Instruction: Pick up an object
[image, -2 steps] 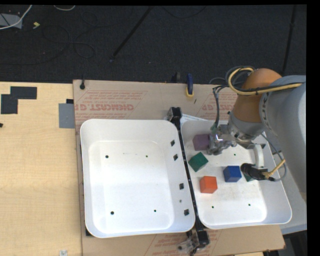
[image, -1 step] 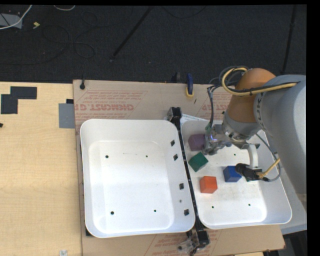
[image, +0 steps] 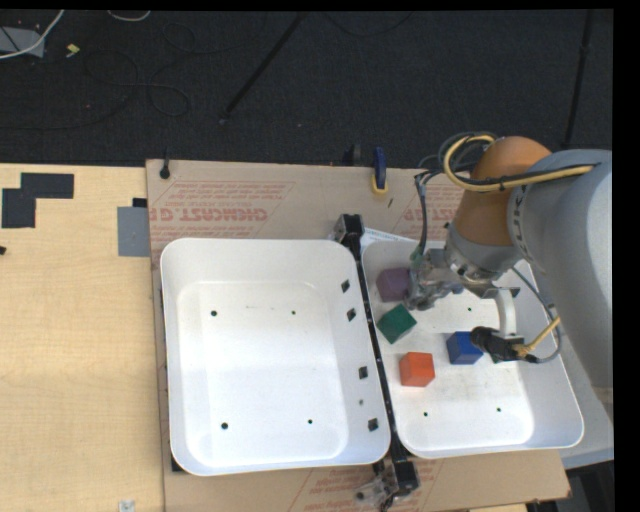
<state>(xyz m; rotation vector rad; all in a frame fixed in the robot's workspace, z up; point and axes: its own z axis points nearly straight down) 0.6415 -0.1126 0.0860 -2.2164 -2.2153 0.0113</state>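
Left bin (image: 262, 455): bare white floor, plenty of open room.
Right bin (image: 500, 430): blocks crowd its far half; near half lies open.
Purple block (image: 393, 283): far left corner, close to the divider wall.
Green block (image: 397, 323): just nearer than the purple one, near the divider.
Orange block (image: 417, 369): mid-bin, apart from the others.
Blue block (image: 464, 347): right of the orange one.
End effector (image: 428, 290): low beside the purple block; I cannot tell how far its fingers are spread.

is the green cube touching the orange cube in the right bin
Apart. The camera view shows a strip of white bin floor between the green cube and the orange cube.
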